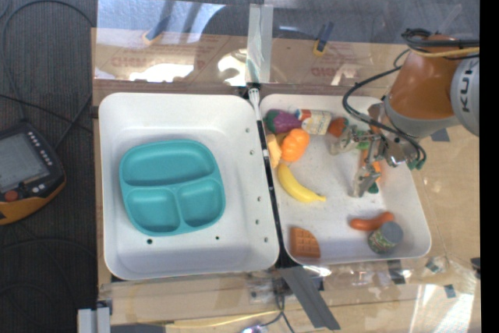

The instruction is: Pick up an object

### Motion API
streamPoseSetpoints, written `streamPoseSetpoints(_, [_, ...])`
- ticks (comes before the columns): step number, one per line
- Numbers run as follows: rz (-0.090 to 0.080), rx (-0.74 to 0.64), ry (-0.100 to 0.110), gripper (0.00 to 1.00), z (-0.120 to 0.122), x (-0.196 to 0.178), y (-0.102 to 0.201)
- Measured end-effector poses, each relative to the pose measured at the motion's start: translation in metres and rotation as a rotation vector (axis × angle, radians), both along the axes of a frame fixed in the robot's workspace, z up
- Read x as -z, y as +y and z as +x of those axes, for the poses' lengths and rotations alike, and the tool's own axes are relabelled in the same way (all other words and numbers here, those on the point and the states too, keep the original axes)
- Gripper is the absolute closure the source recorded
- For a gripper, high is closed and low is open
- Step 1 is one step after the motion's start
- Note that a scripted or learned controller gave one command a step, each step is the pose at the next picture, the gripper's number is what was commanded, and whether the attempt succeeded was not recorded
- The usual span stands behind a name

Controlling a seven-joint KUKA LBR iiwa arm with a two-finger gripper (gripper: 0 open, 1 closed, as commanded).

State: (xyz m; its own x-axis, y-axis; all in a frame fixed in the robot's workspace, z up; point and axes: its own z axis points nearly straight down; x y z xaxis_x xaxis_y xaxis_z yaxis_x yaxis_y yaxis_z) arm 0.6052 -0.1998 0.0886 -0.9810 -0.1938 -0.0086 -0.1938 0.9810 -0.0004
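My gripper (pixel 365 177) hangs low over the right part of the right bin (pixel 413 203), with the orange-banded wrist (pixel 421 86) above it. A small orange and green piece (pixel 375 168) shows right against the gripper; whether it is held is unclear. In the same bin lie a yellow banana (pixel 299 185), an orange pumpkin-like toy (pixel 294 144), a purple toy (pixel 281 121), a small bottle (pixel 316 122), a brown waffle (pixel 305 242), a red sausage (pixel 368 221) and a grey can (pixel 386 237).
The left bin (pixel 125 121) holds a teal divided plate (pixel 171 185). A raised divider wall (pixel 265 168) separates the two bins. Black cables (pixel 355 101) loop from the wrist over the right bin's back edge.
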Motion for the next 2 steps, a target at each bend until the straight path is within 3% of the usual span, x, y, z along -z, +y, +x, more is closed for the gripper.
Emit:
streamPoseSetpoints(1, [-0.001, -0.001, -0.003, 1.00, 0.002, -0.008, 0.001])
streamPoseSetpoints(2, [-0.003, 0.110, -0.007, 1.00, 0.069, -0.002, 0.048])
